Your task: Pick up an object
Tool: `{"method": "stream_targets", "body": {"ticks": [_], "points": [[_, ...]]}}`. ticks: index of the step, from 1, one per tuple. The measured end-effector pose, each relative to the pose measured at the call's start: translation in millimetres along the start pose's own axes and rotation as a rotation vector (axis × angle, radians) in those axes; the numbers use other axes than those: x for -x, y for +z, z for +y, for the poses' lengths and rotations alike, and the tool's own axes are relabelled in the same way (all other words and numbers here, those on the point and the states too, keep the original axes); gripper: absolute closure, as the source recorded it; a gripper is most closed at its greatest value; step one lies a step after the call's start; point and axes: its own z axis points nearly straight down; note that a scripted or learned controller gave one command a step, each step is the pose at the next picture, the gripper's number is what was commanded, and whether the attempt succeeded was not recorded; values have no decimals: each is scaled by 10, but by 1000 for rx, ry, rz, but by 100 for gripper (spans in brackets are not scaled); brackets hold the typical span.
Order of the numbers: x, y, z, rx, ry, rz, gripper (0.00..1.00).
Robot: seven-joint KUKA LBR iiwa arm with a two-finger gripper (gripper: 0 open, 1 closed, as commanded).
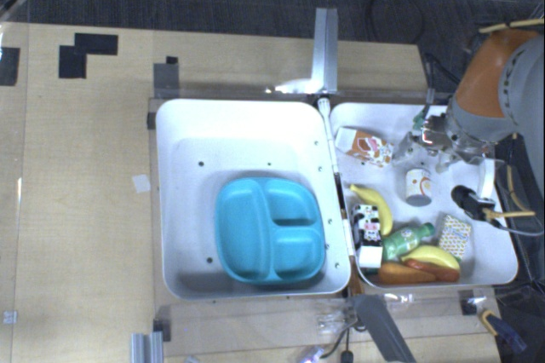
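Gripper [423,150] poised above small white cup [417,185] in right bin [508,267]; finger state cannot be told; nothing lifted, pick judged outstanding.

The arm [509,93] is a thick rounded grey body with a wide orange band above the wrist. Under the band the wrist becomes a metallic silver part [438,135] with small shiny pieces and dark details.
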Motion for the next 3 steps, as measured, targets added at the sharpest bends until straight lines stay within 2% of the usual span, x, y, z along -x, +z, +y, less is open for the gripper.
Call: {"method": "stream_targets", "body": {"ticks": [1,2,3], "points": [[197,99,-571,7,-189,0,0],[179,-22,-543,14,-192,0,100],[-353,-1077,-467,0,-166,1,100]]}}
